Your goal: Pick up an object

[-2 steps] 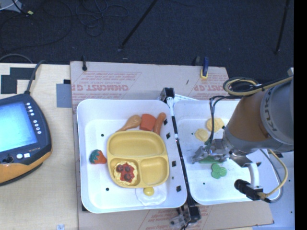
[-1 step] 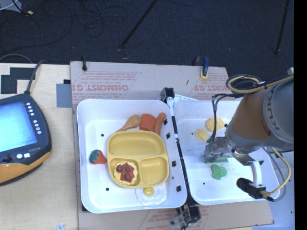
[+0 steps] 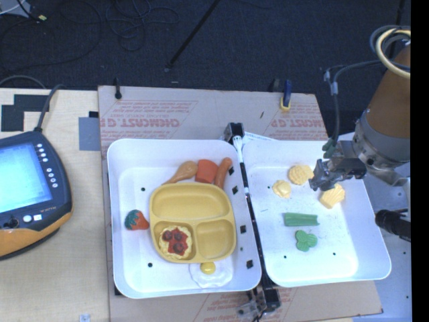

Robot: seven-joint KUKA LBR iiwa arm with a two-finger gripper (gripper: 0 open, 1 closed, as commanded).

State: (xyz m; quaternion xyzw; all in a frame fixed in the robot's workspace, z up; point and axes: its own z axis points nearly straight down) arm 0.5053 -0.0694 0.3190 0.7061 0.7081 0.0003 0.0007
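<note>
End effector (image 3: 326, 177) lowered into the right bin (image 3: 375, 260) among small toy foods.

The end effector is seen low over the right bin, between a yellow toy piece (image 3: 300, 174) on its left and a yellow corn-like piece (image 3: 332, 196) just beside it on the lower right; whether it is apart or together cannot be told, and nothing is seen held. The corn-like piece is judged the likeliest target: light, stiff moulded plastic, smooth and liable to slip or skid on the bin floor. A hold across its narrower sides, near the middle, is advised. 2 green toy pieces, a long one (image 3: 299, 219) and a broccoli-like one (image 3: 306, 240), lie well apart below.
</note>
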